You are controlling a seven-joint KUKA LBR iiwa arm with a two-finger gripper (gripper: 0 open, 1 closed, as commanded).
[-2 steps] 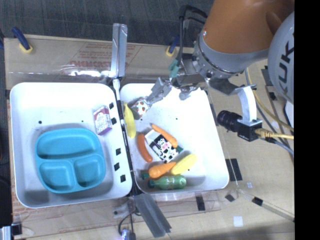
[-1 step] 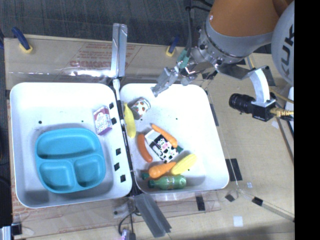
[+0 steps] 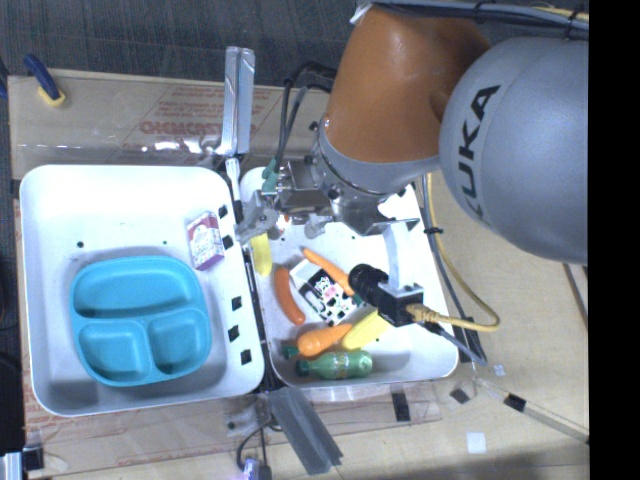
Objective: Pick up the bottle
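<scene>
From above, the gripper (image 3: 268, 211) hangs over the right bin's (image 3: 440, 353) far-left corner — its grasp impossible to make out — while the green bottle (image 3: 335, 366) lies at the near wall, pressed against a carrot (image 3: 322, 340) that could spoil a pinch.

It looked like a robotics lab. A large grey and orange industrial arm (image 3: 470, 118) reached over two white bins (image 3: 40, 268) fixed on a cardboard-covered bench (image 3: 130, 108), with loose cables (image 3: 450, 298), tape marks and toy food (image 3: 320, 340) as test items.
</scene>
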